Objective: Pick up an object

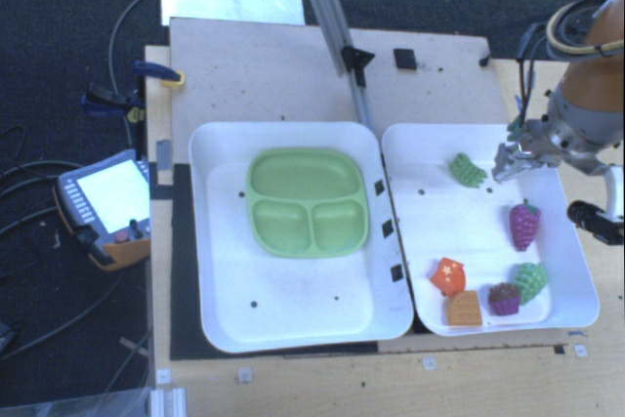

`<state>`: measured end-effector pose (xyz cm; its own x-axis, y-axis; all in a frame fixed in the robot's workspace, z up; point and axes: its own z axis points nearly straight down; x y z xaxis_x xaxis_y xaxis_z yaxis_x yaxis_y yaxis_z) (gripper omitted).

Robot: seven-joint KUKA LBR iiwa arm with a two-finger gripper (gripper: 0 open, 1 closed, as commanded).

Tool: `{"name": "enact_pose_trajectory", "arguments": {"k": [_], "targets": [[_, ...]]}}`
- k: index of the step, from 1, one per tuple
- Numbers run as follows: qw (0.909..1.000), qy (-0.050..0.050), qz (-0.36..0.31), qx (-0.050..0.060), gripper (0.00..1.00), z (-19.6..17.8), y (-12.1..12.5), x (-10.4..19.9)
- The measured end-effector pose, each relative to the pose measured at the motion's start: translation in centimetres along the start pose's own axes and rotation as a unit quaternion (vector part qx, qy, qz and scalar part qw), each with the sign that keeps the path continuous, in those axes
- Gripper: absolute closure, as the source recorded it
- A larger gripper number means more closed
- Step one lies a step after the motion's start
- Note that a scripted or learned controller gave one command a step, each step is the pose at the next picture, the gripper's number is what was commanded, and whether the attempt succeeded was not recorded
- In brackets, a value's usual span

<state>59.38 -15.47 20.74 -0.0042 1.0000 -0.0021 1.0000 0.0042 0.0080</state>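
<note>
Two white bins sit side by side on the surface (293, 63). The left bin (225, 308) has a green plate (309, 202) with three little sections in it. The plate has no toys on it.

The right bin (430, 161) holds all the toys, so this is where the arm has to do its picking. Near the top is a small green toy (468, 171), bumpy like a vegetable. Lower down on the right is a bunch of purple grapes (524, 225). Along the bottom edge the toys crowd together: a red-orange toy with a yellow star (448, 276), an orange block (464, 309) touching it from below, a small dark purple toy (504, 299), and a green bunch of grapes (530, 280) just beside that.

The pincer (512, 162) comes in from the right and hangs over the top part of the right bin, near the small green toy and above the purple grapes. I cannot tell if it is open or closed, and I see no toy in it.

The small green toy sits by itself, well apart from the others. That looks like the easiest one to pick, since nothing crowds it.
</note>
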Motion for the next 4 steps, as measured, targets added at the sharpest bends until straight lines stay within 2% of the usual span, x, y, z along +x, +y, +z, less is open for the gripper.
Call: {"name": "enact_pose_trajectory", "arguments": {"k": [1, 2, 3, 4], "targets": [[1.0, 0.0, 0.0, 0.0, 1.0, -6.2, -0.5, -0.2], [1.0, 0.001, -0.002, 0.004, 1.0, -4.5, -1.8, 5.1], [1.0, 0.002, -0.003, 0.004, 1.0, -4.6, -2.0, 10.2], [1.0, 0.002, -0.003, 0.005, 1.0, -3.3, -4.0, 14.9]]}}
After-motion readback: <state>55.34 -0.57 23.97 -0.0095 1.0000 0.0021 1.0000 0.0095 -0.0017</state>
